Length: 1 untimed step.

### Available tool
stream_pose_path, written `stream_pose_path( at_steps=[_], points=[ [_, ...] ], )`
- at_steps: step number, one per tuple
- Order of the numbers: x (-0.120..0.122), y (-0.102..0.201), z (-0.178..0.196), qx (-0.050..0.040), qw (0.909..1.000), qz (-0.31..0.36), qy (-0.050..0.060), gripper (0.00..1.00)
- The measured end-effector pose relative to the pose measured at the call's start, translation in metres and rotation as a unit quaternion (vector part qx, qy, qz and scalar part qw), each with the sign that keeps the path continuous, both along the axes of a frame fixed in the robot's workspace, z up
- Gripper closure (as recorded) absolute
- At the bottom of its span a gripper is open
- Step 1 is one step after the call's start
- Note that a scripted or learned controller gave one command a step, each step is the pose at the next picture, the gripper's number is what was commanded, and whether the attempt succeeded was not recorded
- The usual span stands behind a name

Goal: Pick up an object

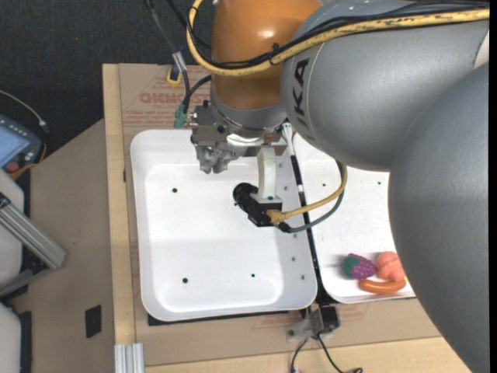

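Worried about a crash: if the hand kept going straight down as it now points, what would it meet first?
Probably the white floor of the left bin, near its far wall; I see no object under the hand. Its height above the floor is unclear.

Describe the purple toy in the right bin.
The purple toy looks like a bunch of grapes, bumpy and plastic-looking, with a green bit at its upper left. It lies in the right bin, near its lower left corner in view, against a pink toy and just above a curved orange toy.
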State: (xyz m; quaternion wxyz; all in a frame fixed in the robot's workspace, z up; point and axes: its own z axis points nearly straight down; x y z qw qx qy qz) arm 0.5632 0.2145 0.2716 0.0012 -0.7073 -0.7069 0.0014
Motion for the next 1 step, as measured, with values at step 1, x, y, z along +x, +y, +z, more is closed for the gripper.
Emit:
stream_pose_path(
  at_steps=[1],
  points=[
    [-0.0239,-0.0129,0.0014,-0.0001,1.0000,0.000,0.001,1.00]
  ],
)
